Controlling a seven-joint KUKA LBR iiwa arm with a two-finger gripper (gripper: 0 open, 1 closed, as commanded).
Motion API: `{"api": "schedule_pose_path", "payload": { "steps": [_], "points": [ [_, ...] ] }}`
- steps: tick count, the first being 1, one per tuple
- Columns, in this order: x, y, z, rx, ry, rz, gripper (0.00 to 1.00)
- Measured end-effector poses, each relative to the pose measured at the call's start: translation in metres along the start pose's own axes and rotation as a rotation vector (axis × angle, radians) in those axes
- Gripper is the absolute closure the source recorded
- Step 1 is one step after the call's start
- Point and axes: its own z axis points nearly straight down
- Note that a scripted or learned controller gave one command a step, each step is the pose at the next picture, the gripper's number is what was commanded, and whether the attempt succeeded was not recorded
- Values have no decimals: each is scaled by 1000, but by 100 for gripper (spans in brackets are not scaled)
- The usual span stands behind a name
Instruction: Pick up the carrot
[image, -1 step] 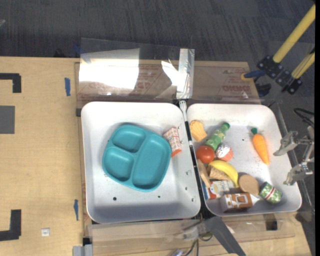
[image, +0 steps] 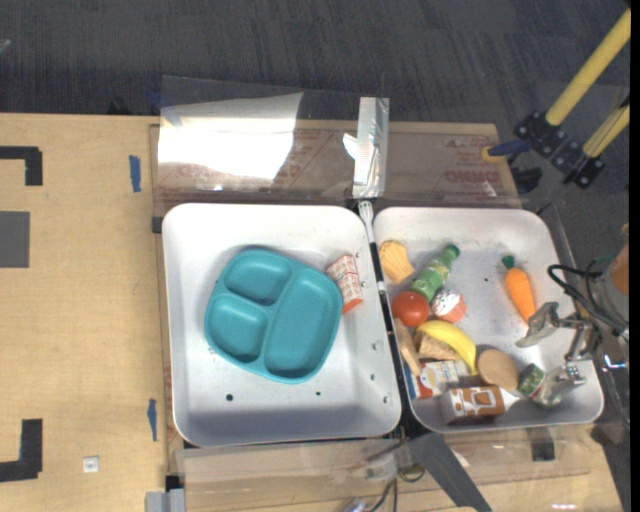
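Orange and probably light, stiff plastic, the carrot (image: 519, 290) lies alone near the right bin's (image: 480, 218) right edge, best pinched across its thick middle, with bare floor around it, while the claw (image: 560, 345) hovers just below it with fingers apart, holding nothing.

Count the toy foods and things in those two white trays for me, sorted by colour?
Orange: 1, the carrot
Red: 1, the tomato
Yellow: 2, the banana and the corn cob
Green: 1, the bottle
Teal: 1, the divided plate
Tan: 1, the potato
Brown: 1, the carton
Total: 8
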Motion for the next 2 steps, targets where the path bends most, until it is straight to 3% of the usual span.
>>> {"api": "schedule_pose_path", "payload": {
  "steps": [1,2],
  "points": [
    [-66,3,39,5,-11,58,0],
    [-68,5,28,6,-17,55,100]
  ]
}}
